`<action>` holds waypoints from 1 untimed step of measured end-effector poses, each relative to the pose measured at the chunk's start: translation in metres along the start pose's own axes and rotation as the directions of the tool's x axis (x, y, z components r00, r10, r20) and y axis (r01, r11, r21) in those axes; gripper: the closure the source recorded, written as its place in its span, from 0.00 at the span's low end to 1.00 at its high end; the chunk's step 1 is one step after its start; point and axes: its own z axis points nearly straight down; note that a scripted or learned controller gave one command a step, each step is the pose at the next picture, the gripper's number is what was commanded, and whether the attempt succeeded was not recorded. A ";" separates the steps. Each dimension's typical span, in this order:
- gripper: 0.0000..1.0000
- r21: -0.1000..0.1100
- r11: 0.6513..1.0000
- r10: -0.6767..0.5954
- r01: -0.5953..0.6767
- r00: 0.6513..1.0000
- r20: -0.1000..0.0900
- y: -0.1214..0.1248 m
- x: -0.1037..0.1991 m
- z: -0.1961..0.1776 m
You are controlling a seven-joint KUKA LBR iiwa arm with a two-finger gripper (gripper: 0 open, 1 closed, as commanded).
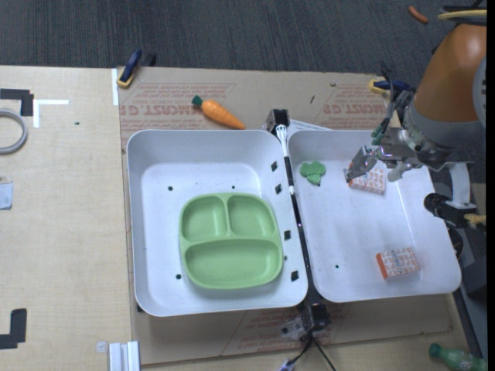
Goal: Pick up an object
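Camera view showed the end effector (370, 163) low in the right bin (352, 284), touching a small box (370, 179); finger state unclear.

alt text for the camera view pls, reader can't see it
The arm's hand hovers at a small box in the right bin, near a green piece and a second box. The left bin holds a green divided plate.

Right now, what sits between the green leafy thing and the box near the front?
Camera view: only bare white bin floor between the green leafy piece and the front box.
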 end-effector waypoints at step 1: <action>0.00 -0.011 0.992 -0.125 0.125 0.992 0.004 0.046 -0.037 0.119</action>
